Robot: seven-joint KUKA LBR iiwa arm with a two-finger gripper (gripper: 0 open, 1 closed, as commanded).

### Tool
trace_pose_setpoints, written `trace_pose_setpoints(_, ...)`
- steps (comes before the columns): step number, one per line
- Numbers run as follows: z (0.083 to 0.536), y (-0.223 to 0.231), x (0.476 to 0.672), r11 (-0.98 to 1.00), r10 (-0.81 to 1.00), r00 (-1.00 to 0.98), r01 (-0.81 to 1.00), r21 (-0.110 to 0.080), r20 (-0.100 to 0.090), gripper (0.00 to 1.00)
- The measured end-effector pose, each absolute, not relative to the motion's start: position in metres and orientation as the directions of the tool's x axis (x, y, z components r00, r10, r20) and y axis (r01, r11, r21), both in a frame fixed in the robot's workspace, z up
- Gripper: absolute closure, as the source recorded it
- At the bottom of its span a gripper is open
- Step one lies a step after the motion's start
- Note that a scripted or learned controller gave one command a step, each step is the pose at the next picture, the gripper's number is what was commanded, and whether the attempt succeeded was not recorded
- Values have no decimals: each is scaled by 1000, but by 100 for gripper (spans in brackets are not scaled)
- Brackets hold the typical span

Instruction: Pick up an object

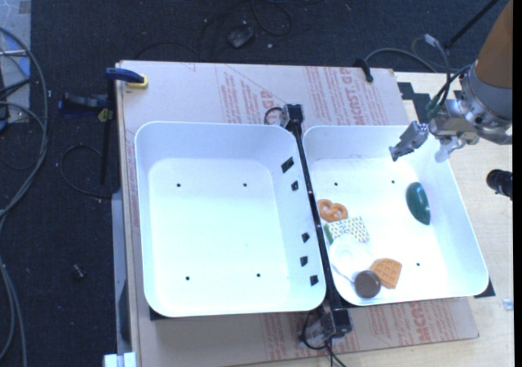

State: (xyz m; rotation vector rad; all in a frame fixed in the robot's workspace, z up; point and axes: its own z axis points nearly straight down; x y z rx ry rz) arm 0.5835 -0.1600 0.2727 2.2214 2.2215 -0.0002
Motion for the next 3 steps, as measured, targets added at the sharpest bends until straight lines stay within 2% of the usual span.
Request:
trace_pose_setpoints(1, 275, -173, 650, 1, 1000, -1, 1000, 0, 0, 0)
trace_pose_setpoints(2, 243, -179, 623, -1, 1000, 1, 1000, -3, 1, 0)
trace_pose_setpoints(3, 249, -194, 525, -4, 1000, 4, 1000, -1, 1, 0)
